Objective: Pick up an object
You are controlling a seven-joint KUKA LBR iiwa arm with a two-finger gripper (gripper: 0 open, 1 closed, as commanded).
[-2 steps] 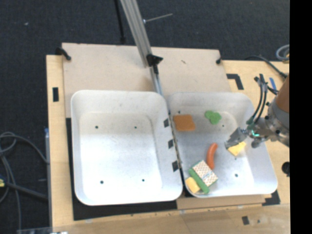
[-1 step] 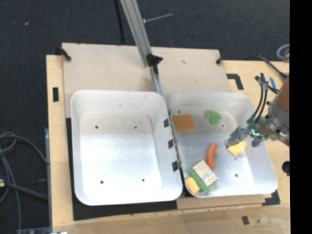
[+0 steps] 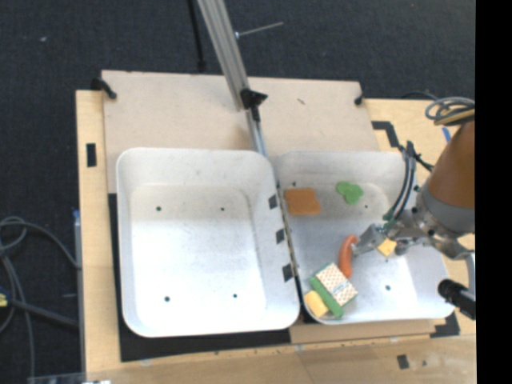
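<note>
camera view: the arm [image 3: 452, 178] reaches in from the right, its end effector [image 3: 382, 243] low over the right bin [image 3: 372, 166]. a small yellow piece [image 3: 388, 247] sits right at its tip, but whether the fingers are apart or closed on it cannot be told. just left of the tip lies an orange stick [image 3: 346, 254], its long axis running nearly upright in the view, leaning a little, top end toward the end effector; contact between them is unclear. farther back in that bin, a tan block [image 3: 302, 202] rests near the divider, with a green lump [image 3: 349, 191] beside it to the right, the two apart. at the near left corner of the bin a patterned box [image 3: 335, 286] lies tilted, its long axis slanting from upper left to lower right, on top of a yellow and green sponge [image 3: 320, 305]. the left bin [image 3: 128, 174] stands beside it on the table [image 3: 176, 106]. a metal pole [image 3: 226, 42] slants up from between the bins.
</note>
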